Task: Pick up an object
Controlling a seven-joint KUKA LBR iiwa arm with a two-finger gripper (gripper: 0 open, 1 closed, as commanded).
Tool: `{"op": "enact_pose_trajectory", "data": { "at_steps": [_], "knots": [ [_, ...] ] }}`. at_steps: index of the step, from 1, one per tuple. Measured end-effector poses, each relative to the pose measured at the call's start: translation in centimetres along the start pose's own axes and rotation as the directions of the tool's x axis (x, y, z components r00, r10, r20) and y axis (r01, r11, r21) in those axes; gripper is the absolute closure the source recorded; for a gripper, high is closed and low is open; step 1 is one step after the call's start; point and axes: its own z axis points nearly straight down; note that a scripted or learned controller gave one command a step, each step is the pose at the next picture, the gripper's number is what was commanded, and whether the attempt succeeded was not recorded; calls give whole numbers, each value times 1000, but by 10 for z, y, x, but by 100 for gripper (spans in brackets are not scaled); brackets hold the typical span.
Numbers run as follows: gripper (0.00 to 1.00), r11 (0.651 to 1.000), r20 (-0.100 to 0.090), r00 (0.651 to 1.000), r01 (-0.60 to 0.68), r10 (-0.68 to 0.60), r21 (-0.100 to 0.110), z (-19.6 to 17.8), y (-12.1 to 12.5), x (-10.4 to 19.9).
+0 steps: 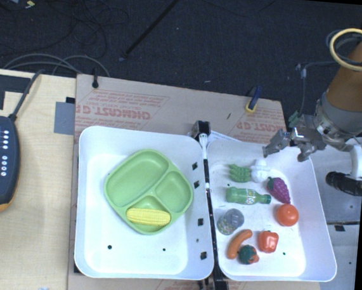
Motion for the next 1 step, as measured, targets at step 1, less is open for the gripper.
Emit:
{"op": "enact_pose_trajectory", "data": {
  "at_steps": [1],
  "knots": [
    [100, 1000, 0, 1000, 1, -1, 0, -10, 0, 0]
  ]
}}
